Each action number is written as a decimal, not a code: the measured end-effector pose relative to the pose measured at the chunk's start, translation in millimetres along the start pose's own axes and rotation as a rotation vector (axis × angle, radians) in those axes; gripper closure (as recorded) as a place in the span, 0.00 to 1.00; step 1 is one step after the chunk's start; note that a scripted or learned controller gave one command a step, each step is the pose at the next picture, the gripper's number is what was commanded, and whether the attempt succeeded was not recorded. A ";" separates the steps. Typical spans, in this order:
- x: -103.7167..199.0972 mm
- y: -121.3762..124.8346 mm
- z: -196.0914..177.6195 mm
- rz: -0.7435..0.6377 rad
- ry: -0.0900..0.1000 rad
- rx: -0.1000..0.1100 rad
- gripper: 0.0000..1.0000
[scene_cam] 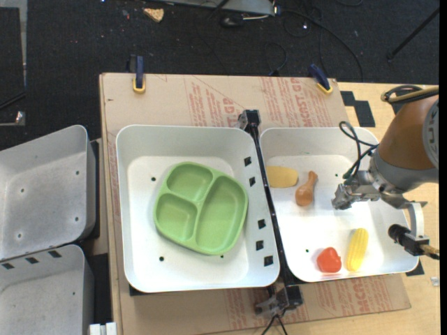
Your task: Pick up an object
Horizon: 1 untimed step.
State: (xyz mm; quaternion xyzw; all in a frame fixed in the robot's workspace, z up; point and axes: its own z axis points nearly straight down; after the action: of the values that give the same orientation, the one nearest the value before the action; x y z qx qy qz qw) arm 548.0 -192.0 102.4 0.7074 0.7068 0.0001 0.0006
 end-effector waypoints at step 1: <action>8.5 -3.0 -47.8 -0.003 0.000 -0.003 1.00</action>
State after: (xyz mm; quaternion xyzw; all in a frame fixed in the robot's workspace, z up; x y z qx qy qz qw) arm 545.0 -183.4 150.1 0.7063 0.7080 0.0009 0.0017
